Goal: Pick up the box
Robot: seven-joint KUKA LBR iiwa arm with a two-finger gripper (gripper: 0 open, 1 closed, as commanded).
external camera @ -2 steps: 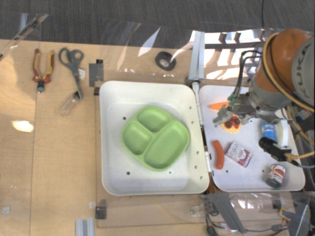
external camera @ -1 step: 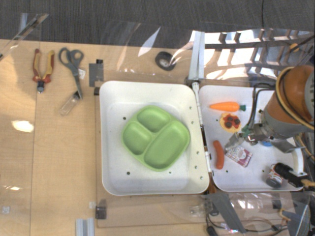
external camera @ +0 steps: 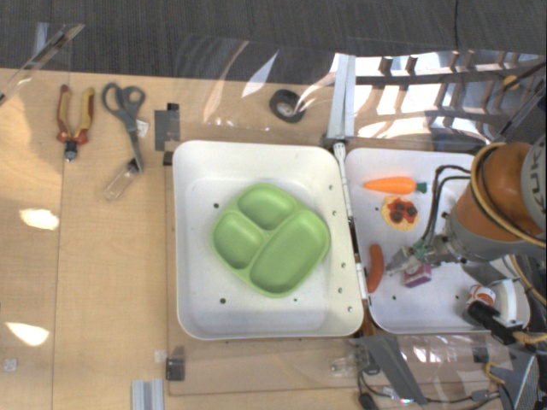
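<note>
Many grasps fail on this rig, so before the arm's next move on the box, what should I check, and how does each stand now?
1. Box in right bin: ok.
2. Gripper at the box: ok.
3. Box seen between fingers: cannot tell.
4. Box lifted off the bin floor: cannot tell.
5. Sausage apart from the box: ok.
6. Carrot and round toy away from the box: ok.
</note>
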